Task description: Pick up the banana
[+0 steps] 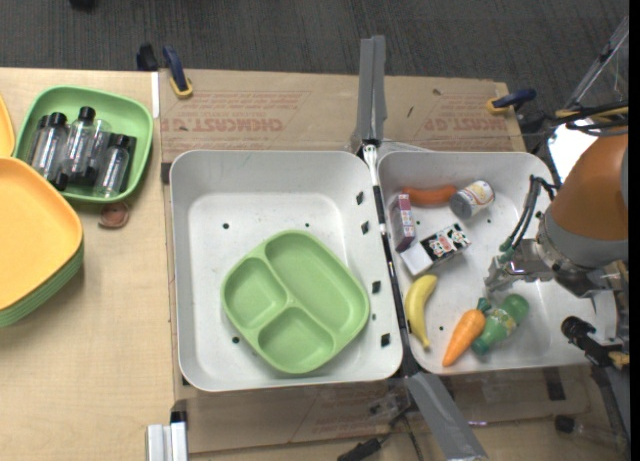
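The banana [420, 307] was yellow, the carrot [462, 335] orange, the divided plate [294, 300] pale green, both bins [200, 249] white, and the small carton [445, 244] black-and-white patterned.

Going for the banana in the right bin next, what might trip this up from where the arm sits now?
1. The yellow banana lies against the right white bin's left wall, leaving little room for the gripper on that side.
2. The orange toy carrot and green toy bottle lie between the gripper and the banana; a low sweep may knock them.
3. The black-and-white carton sits just above the banana's tip and could be nudged.
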{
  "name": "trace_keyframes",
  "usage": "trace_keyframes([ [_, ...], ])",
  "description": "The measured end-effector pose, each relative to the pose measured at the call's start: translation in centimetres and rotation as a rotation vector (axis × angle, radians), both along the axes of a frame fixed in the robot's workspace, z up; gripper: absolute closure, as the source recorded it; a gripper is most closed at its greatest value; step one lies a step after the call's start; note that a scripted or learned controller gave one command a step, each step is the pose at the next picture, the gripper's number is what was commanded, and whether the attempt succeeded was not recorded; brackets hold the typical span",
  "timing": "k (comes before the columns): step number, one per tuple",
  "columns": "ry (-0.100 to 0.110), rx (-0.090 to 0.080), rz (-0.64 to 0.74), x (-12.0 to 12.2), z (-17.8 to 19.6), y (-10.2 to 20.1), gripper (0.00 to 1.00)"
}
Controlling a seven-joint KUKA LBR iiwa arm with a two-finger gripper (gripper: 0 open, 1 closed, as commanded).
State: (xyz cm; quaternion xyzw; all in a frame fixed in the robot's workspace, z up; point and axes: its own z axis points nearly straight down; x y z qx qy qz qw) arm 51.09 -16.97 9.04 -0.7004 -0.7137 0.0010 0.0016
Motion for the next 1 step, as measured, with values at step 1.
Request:
trace_keyframes([
  [1,-0.003,-0.002,0.014,-0.27,0.10,-5.28,1.00],
])
